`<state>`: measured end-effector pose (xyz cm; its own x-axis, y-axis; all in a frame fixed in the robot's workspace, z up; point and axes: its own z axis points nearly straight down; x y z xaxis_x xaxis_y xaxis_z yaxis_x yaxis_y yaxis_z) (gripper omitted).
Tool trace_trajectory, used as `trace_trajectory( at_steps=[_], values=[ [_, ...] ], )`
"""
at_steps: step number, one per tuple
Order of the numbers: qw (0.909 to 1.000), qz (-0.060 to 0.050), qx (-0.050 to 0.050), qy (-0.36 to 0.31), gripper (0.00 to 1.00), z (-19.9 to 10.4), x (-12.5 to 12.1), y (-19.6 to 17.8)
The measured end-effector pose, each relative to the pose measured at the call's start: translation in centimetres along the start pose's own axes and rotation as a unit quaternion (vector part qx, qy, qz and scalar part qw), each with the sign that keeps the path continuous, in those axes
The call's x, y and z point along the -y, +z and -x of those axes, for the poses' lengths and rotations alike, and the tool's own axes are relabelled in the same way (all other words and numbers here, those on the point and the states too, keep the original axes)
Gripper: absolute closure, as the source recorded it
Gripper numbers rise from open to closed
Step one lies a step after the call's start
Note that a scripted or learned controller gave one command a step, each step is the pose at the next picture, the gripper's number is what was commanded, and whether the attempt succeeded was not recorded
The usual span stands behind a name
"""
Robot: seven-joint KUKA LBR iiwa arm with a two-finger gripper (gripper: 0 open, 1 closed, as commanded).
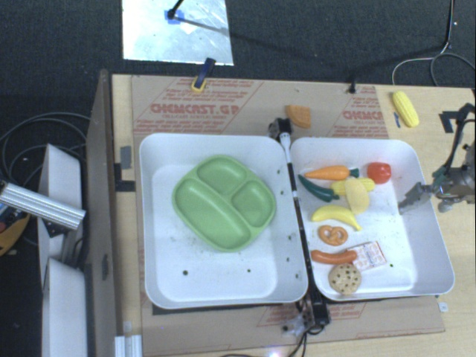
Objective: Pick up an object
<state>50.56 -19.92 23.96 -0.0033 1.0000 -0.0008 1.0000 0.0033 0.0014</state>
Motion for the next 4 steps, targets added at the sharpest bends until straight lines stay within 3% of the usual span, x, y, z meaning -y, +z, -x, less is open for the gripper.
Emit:
trace_trajectory(
  at_steps=[1, 2, 3, 4],
  values=[
    [1.0, 0.003, 0.001, -0.002, 0.0, 0.7, -9.7, 5.1],
    [1.0, -0.002, -0.001, 0.001, 0.0, -1.4, -12.3, 14.3],
    [1.0, 0.002, 0.0, -0.002, 0.0, -3.2, -16.6, 15.5],
    [1.0, 0.003, 0.001, -0.002, 1.0, -3.1, -16.5, 14.3]
  ],
)
